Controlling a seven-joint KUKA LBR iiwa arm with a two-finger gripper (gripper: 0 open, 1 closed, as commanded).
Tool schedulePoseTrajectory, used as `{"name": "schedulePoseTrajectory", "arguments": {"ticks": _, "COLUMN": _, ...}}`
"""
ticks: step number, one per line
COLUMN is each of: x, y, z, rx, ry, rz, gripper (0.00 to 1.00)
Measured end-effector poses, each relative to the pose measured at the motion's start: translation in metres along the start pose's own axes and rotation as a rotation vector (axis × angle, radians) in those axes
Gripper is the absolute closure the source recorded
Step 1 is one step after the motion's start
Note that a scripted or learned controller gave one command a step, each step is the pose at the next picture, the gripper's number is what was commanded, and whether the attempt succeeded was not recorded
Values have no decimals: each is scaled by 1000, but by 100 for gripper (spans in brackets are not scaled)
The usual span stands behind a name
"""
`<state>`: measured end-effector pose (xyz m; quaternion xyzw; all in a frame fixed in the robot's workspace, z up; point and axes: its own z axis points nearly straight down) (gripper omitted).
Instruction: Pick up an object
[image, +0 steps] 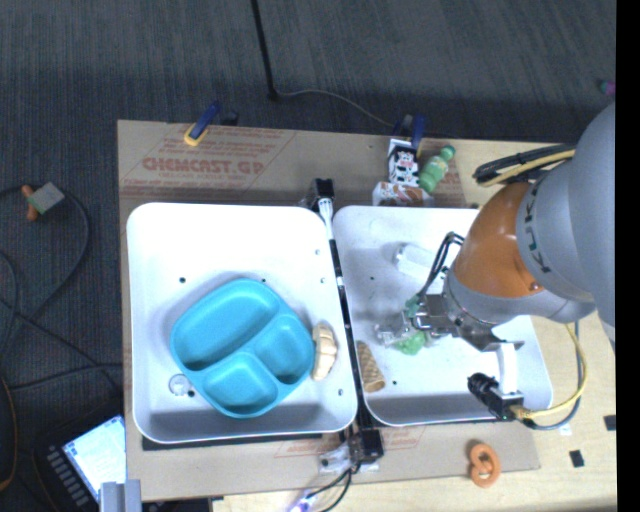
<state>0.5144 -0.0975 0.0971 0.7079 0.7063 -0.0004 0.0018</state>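
My gripper is low inside the right bin, reaching in from the right under the orange-banded wrist. Its tip sits right at a small green object and some clear or whitish clutter on the bin floor. A pale clear piece lies further back in the same bin. A tan ridged object lies at the bin's left wall. I cannot make out how the tips stand or whether anything is between them.
The left bin holds a blue divided tray, a beige curved object by its right edge, and a small clear ring. Behind the bins stand a small box and green item. An orange ring lies on the bench front.
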Motion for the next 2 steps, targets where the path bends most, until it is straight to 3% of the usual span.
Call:
{"name": "schedulePoseTrajectory", "arguments": {"ticks": 1, "x": 52, "y": -23, "z": -88, "rx": 2, "ry": 3, "rz": -3, "gripper": 100}}
{"name": "schedulePoseTrajectory", "arguments": {"ticks": 2, "x": 144, "y": -30, "z": -148, "rx": 2, "ry": 4, "rz": -4, "gripper": 100}}
